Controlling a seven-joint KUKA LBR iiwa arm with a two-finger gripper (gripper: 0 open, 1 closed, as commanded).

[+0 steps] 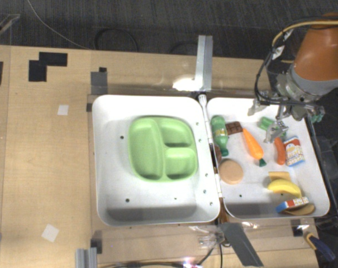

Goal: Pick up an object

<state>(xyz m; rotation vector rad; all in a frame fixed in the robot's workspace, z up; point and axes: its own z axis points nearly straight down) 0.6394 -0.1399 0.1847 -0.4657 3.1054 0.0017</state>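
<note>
The right bin (319,177) holds several toy foods. A green bottle (218,133) lies along its left wall, with a brown chocolate piece (233,129) and an orange carrot (252,144) beside it. A small green item (266,123), a red sausage (279,151) and a white, red and blue carton (293,152) lie at the upper right. My gripper (276,132) hangs over the bin's upper right part, right above the sausage's top end and next to the green item. Nothing is visibly held.
A tan round cookie (232,172), a banana (284,187), a yellow block (278,176), a blue piece (285,206) and a brown bun (300,209) lie in the right bin's near half. In the left bin (110,194) lies a green divided plate (161,148).
</note>
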